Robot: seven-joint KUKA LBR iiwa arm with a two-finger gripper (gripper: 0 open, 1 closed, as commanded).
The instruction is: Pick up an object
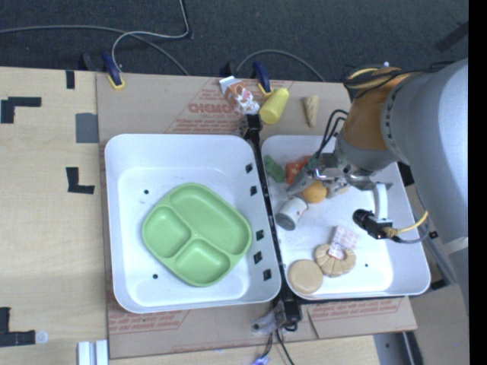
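Two shallow white bins sit side by side on a cardboard-covered tabletop [152, 101]. The left bin [122, 166] holds a green three-compartment plate [197, 234], smooth and rounded, lying flat near the centre. The right bin [403, 272] holds the loose items: an orange round fruit [314, 193], a grey cylindrical cup [290, 213] lying on its side just left of and below the fruit, a red-and-green item [292, 168] near the top left corner, a round tan biscuit-like disc [305, 277] near the bottom edge, and beside it a segmented pale pastry shape [335, 260] with a small pink-checked packet [345, 238] touching its upper side.

Beyond the bins, on the cardboard, lie a yellow bottle-like object [274, 105], a small printed carton [238, 95] and a pale cone-shaped piece [311, 110]; blue clamps [114, 73] and cables run along the far edge.

The arm enters from the right, its orange band [364, 124] above the wrist. The jaws [318, 175] hang low over the upper left part of the right bin — directly above and touching or nearly touching the orange fruit, with the red-and-green item just to their left. Whether the jaws are apart or closed cannot be told, as the wrist hides them.
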